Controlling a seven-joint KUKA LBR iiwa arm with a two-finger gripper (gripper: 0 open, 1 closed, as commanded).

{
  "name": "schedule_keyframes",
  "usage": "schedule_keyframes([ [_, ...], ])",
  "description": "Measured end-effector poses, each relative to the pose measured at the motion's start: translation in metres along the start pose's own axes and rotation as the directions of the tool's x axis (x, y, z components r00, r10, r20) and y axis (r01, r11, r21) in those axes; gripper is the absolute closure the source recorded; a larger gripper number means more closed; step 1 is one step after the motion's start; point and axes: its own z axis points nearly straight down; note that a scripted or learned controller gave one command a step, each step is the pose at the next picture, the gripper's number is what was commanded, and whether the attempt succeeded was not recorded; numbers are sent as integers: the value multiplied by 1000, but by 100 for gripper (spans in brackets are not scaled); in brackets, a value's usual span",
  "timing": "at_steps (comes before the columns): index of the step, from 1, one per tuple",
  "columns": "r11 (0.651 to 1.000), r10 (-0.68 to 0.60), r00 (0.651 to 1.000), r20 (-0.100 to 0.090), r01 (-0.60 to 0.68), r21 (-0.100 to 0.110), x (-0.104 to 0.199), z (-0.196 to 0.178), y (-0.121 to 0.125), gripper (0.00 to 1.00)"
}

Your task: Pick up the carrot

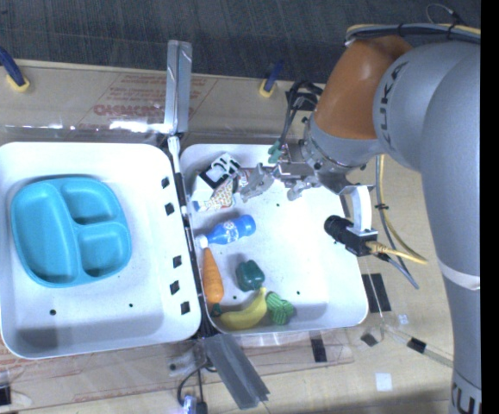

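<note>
Pick not done yet, as far as I can judge: the carrot [212, 281] lies loose in the right bin [339, 304], tight against the bin's left wall, nearer the near edge than the far one, nothing gripping it. The gripper [258, 181] hangs over the far part of that same bin, well apart from the carrot, with the arm [404, 102] coming in from the right. Fingers look slightly apart and nothing sits between them, though the tips are small and cluttered so the gap is hard to read exactly. Carrot's long axis runs roughly far-to-near, almost parallel to the divider between the bins; the pale stub end points far, the orange body widens toward near, where it stops just beside the banana [242, 312]. A blue bottle [231, 229] lies just past the carrot's far end, a dark green piece [250, 275] sits just right of it, a leafy green thing [279, 308] is by the banana, and a black-and-white item [221, 170] is near the gripper. The left bin [25, 326] holds a blue divided tray [68, 227]. Left to do, in my judgement: travel near and left over the carrot, turn the fingers across its long axis, descend, close, lift. The wall right beside it leaves little room for a finger on that side.
</note>
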Motion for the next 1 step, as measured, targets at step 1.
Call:
schedule_keyframes([
  [1, 975, -222, 975, 0, 222, 1, 65, 22, -27, 0],
])
